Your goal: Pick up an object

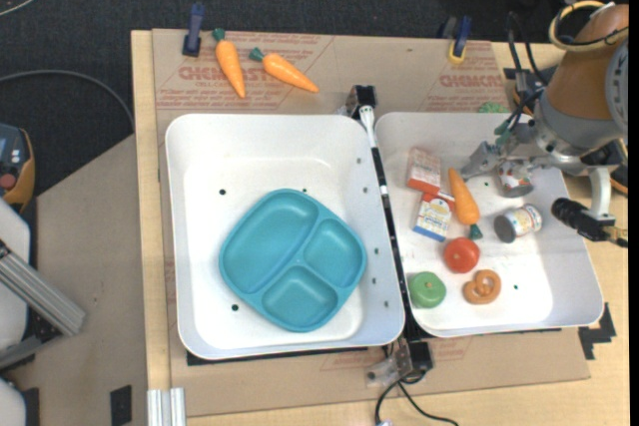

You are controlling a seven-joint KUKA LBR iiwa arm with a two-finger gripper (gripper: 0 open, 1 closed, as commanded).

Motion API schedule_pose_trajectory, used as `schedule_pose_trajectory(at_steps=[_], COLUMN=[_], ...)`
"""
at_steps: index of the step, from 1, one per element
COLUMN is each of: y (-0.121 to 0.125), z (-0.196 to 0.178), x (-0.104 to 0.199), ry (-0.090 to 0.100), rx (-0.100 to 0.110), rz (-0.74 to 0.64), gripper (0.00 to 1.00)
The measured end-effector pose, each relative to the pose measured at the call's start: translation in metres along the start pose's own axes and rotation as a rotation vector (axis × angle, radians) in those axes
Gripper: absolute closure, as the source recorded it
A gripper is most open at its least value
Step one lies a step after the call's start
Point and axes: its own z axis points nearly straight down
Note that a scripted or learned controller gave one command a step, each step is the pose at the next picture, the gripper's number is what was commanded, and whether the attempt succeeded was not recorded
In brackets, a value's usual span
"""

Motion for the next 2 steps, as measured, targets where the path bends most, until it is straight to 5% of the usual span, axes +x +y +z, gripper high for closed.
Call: schedule_pose_trajectory(at_steps=[1,2], y=[0.043,-0.014], z=[-0.080,-0.074], x=[0.129,0.154], ry=[0.003,0.003], rx=[0.012,0.031], rz=[-0.009,0.003], gripper=[0.00,0.00])
